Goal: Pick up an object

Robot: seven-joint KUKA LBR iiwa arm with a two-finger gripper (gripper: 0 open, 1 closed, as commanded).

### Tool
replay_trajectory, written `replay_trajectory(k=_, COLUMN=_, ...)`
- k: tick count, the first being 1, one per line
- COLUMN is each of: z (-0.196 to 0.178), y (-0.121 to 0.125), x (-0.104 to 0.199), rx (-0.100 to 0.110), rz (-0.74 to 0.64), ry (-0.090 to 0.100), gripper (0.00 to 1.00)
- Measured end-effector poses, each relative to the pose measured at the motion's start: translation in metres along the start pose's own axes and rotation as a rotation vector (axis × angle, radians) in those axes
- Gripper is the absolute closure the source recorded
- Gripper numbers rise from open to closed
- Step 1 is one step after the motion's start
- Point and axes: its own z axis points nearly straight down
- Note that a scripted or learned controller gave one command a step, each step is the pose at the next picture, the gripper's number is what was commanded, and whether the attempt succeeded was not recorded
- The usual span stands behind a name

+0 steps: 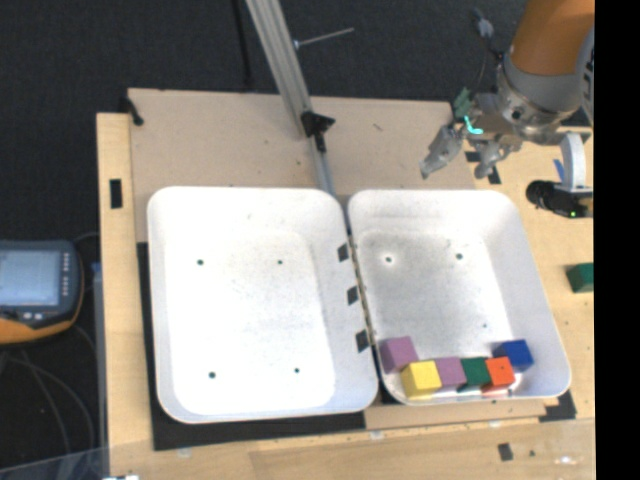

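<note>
The grey arm with the orange band (548,38) comes in from the right and hangs high over the back of the light wooden desk (400,128), behind the right shallow white bin (520,238). Its claw (465,158) is up in the air with its two fingers spread apart, and nothing is between them. All the small blocks sit far from it, bunched along the front wall of the right bin: a light purple block (398,351), a yellow block (421,377), another purple block (450,371), a green block (474,373), an orange block (499,372) and a blue block (513,353). The left shallow white bin (245,303) sits just beside the right one.
</note>
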Motion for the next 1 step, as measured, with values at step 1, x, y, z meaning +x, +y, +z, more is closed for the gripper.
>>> replay_trajectory(k=1, z=0.0038, y=0.0087, x=0.0113, rx=-0.002, rz=0.003, ry=0.000, gripper=0.00)
